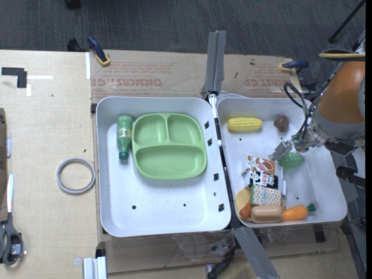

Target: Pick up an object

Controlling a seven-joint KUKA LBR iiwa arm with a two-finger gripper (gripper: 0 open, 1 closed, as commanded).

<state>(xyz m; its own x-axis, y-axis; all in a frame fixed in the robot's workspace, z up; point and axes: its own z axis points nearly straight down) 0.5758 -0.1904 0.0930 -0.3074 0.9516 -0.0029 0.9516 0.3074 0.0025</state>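
Near edge of right bin (331, 211): carrot (294, 213), hot dog bun (266, 214), small cartons (263, 179) piled beside it. Further back, arm (343, 100) reaches in from right, wrist angled down-left, gripper (286, 150) low over a green item (290, 160), poss. touching; can't tell its grip state. Far side: corn (244, 124), brown lump (281, 122). Left bin (110, 214): green tray (170, 145), bottle (124, 135).

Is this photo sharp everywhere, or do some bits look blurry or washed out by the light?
In the camera view, the green plate and the corn are fairly crisp under even light with soft shadows; the gripper over the green toy looks smeared, so its fingers can't be read; the white bin floors are bright without harsh glare; the straight bench edges bow slightly, hinting at lens distortion.
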